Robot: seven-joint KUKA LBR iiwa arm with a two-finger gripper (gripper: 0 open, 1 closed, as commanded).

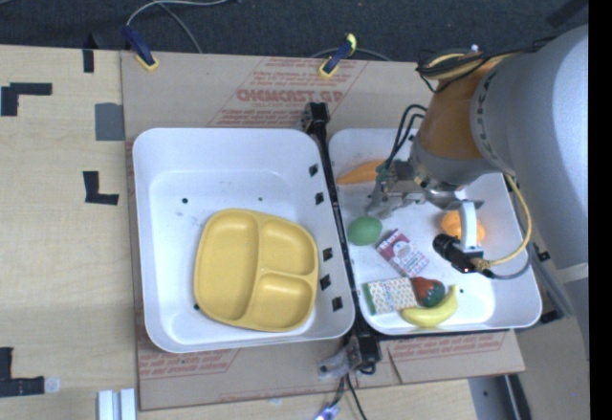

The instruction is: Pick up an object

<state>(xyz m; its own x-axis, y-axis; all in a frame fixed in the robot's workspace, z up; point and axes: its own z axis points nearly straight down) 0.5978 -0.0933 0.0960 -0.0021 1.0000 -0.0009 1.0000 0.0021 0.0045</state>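
Note:
My gripper point(384, 196) hangs low in the right bin point(516, 313), near its left wall. It sits just above and right of a green ball point(363, 232) and just below an orange carrot-like piece point(360, 172). A small red-and-white packet point(404, 253) lies below the gripper. Further down are a patterned card point(389, 295), a red-and-green fruit point(430, 293) and a yellow banana point(430, 315). An orange fruit point(451, 221) shows behind the wrist hardware on the right.
The left bin point(153, 160) holds a yellow sectioned plate point(255, 268). A black divider point(330, 208) with clips runs between the bins. The grey arm with its orange band point(459, 121) covers the right bin's upper right. Cables loop beside the wrist.

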